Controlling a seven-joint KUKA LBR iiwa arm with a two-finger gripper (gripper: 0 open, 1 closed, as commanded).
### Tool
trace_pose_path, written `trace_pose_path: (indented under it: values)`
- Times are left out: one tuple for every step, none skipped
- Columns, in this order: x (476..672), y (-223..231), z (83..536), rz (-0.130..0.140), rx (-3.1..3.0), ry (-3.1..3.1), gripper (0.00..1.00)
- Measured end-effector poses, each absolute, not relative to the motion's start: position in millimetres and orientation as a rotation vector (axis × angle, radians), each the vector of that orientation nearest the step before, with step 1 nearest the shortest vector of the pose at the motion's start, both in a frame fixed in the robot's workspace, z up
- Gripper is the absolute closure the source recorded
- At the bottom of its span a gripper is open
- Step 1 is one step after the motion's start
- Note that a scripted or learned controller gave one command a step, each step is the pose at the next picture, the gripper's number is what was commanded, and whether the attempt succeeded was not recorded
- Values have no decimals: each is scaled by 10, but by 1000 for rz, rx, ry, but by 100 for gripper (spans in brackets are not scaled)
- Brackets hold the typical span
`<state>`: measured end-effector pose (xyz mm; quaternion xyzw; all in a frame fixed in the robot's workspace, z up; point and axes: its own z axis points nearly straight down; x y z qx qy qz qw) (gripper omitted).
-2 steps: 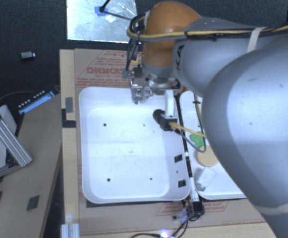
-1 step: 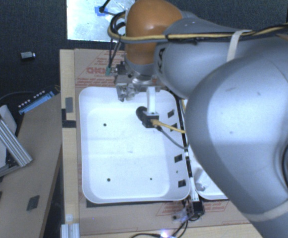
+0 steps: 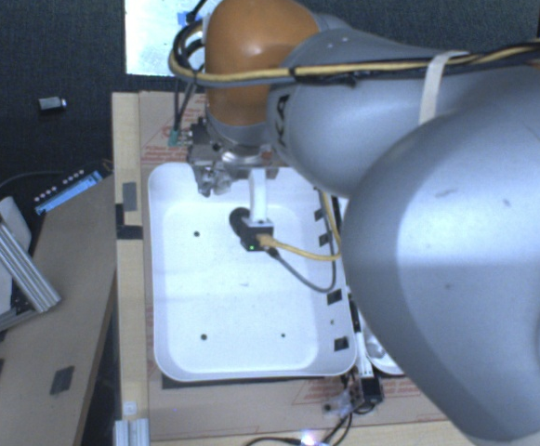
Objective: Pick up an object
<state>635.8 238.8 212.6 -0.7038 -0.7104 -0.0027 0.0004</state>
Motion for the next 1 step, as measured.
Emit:
trace_pose_path:
  values:
    - [5801, 2340, 1736, 8, -2218, -2220, 100]
